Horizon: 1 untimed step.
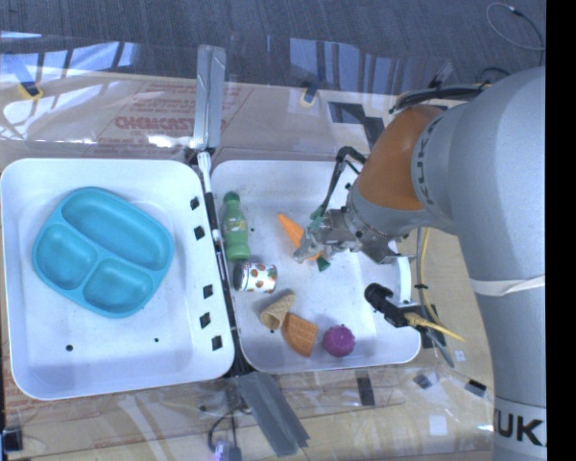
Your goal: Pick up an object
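Note:
My gripper (316,245) hangs low over the middle of the right bin (365,176). An orange carrot (290,227) lies right at its left side, its lower end reaching under the gripper's tip. Whether the carrot is touched or gripped is unclear from this angle. The grey arm with its orange band (396,166) comes in from the right above the bin.
Along the right bin's left side lie a green bottle (234,229) and a small spotted can (257,278). Near its front sit a tan cone (276,308), an orange piece (300,334) and a purple ball (339,340). The left bin (38,353) holds a blue divided plate (103,250).

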Motion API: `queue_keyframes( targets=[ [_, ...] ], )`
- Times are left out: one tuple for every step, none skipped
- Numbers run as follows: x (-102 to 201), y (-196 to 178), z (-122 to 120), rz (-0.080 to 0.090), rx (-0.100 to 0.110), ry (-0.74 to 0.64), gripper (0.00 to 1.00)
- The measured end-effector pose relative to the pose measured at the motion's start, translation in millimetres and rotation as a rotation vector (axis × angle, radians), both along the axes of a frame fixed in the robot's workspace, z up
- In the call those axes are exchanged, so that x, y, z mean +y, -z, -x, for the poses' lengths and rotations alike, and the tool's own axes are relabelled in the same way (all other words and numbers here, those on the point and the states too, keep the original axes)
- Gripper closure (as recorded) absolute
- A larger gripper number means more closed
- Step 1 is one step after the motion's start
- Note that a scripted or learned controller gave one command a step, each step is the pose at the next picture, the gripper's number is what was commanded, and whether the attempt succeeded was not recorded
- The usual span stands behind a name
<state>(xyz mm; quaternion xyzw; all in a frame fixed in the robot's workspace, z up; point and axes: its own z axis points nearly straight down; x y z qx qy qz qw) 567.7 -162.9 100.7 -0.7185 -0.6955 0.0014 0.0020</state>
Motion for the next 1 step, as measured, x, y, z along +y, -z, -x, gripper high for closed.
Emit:
queue_keyframes(
  targets=[
    [53.1, -104.3, -10.3, 0.001, -0.002, 0.224, 1.0]
  ],
)
